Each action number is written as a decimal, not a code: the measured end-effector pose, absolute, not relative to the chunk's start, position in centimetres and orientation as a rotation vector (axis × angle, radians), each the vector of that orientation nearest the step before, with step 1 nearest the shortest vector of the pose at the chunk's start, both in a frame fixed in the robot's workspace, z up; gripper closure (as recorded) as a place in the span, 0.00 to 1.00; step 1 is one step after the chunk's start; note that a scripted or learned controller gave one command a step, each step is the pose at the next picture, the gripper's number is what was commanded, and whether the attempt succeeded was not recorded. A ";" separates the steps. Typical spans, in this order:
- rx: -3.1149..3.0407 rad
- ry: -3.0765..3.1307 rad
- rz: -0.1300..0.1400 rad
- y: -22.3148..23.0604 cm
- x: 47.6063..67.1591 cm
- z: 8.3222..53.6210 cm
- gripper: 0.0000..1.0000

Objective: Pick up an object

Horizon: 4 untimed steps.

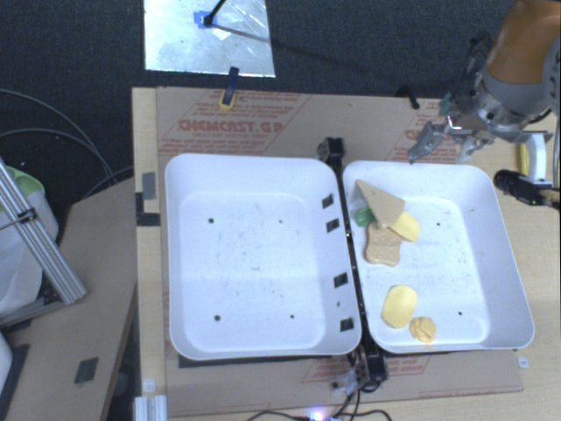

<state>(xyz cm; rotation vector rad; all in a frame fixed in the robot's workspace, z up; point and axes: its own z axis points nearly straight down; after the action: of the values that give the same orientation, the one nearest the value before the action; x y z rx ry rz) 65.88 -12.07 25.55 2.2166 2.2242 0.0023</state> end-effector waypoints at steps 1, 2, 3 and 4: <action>2.209 2.215 0.013 -12.0 63.4 10.2 0.00; 2.223 2.218 0.004 -10.8 53.6 8.6 0.00; 2.218 2.215 0.009 -9.4 48.8 8.7 0.00; 2.215 2.219 0.015 -9.3 49.1 9.8 1.00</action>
<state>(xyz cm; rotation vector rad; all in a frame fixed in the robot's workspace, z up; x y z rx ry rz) 49.08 -9.32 9.80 2.2146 2.2185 0.0146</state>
